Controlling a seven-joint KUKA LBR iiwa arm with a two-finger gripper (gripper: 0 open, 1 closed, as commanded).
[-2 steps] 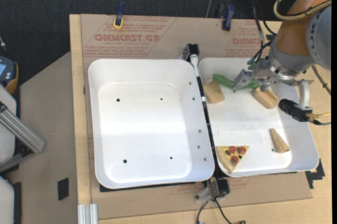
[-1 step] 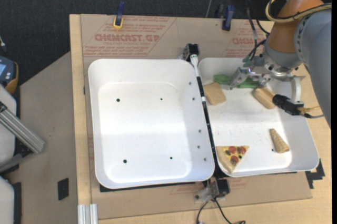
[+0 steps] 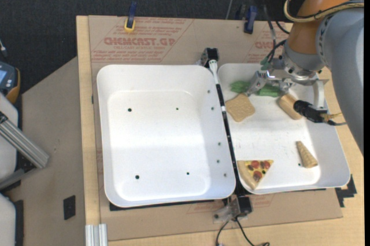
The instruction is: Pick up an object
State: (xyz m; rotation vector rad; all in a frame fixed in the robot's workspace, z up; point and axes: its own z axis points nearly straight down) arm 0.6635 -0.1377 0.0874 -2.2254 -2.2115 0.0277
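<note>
In the camera view, two shallow white bins sit side by side on the bench. The arm (image 3: 324,19) reaches into the right bin (image 3: 277,181), its gripper (image 3: 267,81) low over the far edge, right at a green object (image 3: 243,87) lying there. How far the claw is open, and whether it grips the green piece, cannot be told. A tan toast slice (image 3: 239,107) lies near the bin's left edge, a bread piece (image 3: 288,105) toward the far right, a cone-shaped piece (image 3: 307,154) near the right edge, and a pizza slice (image 3: 255,170) in the near left corner. The left bin (image 3: 110,94) lies alongside.
</note>
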